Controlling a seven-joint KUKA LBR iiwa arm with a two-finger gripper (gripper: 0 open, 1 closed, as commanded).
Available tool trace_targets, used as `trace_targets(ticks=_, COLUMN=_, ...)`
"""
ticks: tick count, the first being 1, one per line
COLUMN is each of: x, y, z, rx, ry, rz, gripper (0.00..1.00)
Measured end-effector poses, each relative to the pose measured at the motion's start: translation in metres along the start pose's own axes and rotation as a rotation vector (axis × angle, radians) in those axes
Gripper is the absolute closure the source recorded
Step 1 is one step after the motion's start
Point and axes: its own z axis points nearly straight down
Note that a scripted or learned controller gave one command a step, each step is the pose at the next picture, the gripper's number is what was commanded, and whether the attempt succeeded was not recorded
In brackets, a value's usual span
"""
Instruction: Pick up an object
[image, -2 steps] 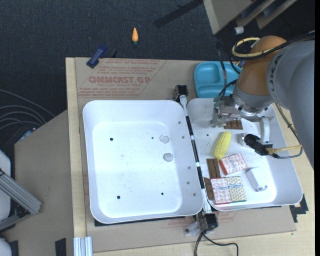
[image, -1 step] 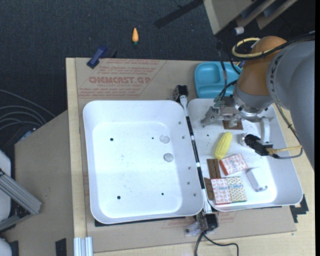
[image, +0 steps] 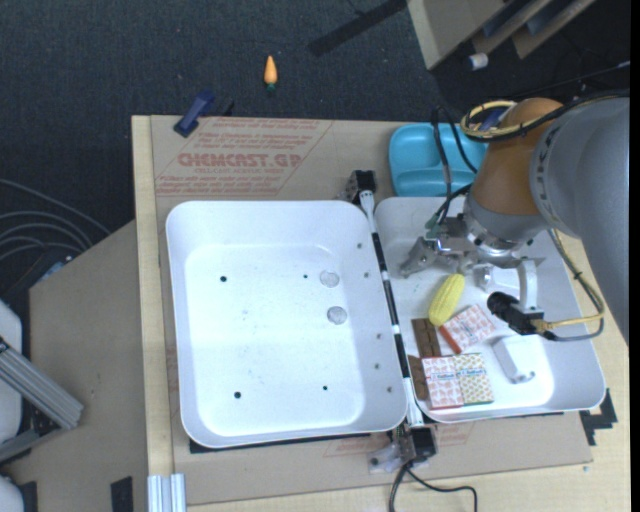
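Note:
My gripper (image: 448, 266) hangs over the far part of the right bin (image: 585, 385), below the orange wrist band. Its two grey fingers (image: 415, 262) are spread apart, open, with nothing between them. A yellow corn-shaped object (image: 447, 297) lies just in front of the gripper, apart from it. Beside it lie a red-and-white packet (image: 468, 326), a brown bar (image: 428, 340) and a patchwork-printed packet (image: 458, 381). A pale grey object (image: 512, 360) rests near the bin's right side.
The left bin (image: 200, 300) stands beside the right one, split by a black-edged divider (image: 385, 290). A light blue container (image: 425, 160) sits behind the right bin. A blue item (image: 193, 115) and a small orange thing (image: 270, 70) lie beyond the board.

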Motion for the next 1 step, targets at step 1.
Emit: trace_targets(ticks=1, x=0.0008, y=-0.0758, z=0.0002, rx=-0.002, ry=0.000, rz=0.000, gripper=0.00)
